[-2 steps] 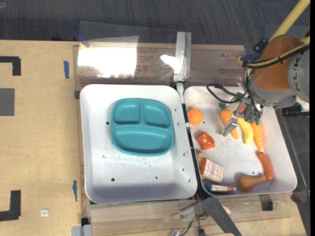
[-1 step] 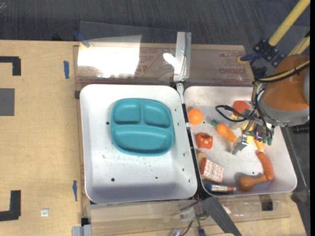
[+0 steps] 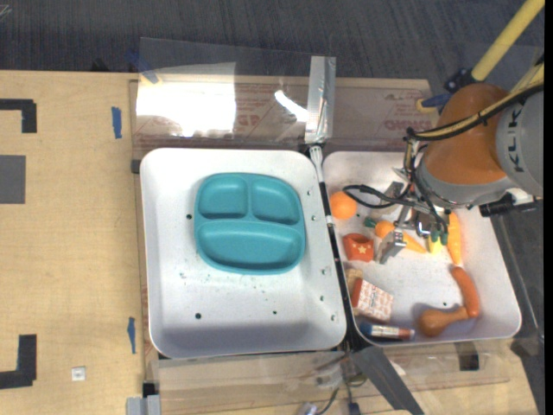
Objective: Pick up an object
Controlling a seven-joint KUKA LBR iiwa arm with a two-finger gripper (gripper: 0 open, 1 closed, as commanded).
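- My pincer (image 3: 399,240) hangs low inside the right bin (image 3: 510,318), toward its far half, with cables looped around the wrist just above it
- I cannot tell how the pincer is set; the metal parts there are small and tangled with cables, and nothing shows clearly gripped in it
- My arm (image 3: 471,141) comes in over the right bin's far right corner, the orange band sitting above that corner
- An orange ball (image 3: 343,205) lies near the right bin's left wall, toward the far end
- A red block (image 3: 359,247) sits just beside the pincer, on the side of the left wall, about midway along the bin
- A small orange and green piece (image 3: 383,228) lies between the ball and the pincer
- A yellow and orange piece (image 3: 453,239) lies under my wrist toward the bin's right wall
- A red and white packet (image 3: 373,298) rests near the left wall, toward the near end
- A red sausage-shaped toy (image 3: 467,287) lies by the right wall, and a brown pear-shaped toy (image 3: 439,320) lies at its near end, toward the near edge
- A marker (image 3: 386,330) lies along the near edge
- The left bin (image 3: 173,318) holds a teal divided plate (image 3: 251,221) in its far half, well apart from my pincer
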